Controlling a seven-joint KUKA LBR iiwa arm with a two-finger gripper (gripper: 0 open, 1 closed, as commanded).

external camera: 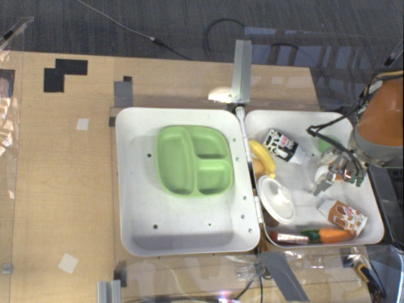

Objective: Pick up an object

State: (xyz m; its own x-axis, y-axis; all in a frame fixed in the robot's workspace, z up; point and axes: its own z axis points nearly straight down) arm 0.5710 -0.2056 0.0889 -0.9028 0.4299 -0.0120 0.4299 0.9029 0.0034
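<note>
My gripper (331, 177) hangs low over the right part of the right bin (303, 120), under the grey wrist with the orange band. Just below it lies a brown and orange carton (346, 218). A green object (322, 145) peeks out beside the arm, partly hidden. To the left lie a banana (262, 157) and a black-and-white carton (279, 144). A white bowl (276, 198) sits near the bin's left wall. Along the front wall lie a carrot (332, 235) and a red tube (288, 237). I see nothing held by the gripper.
The left bin (136, 188) bears a green divided plate (193, 160). A metal post (242, 68) stands behind the divider between the bins. Wooden bench top stretches to the left. Cables run off the arm at the right.
</note>
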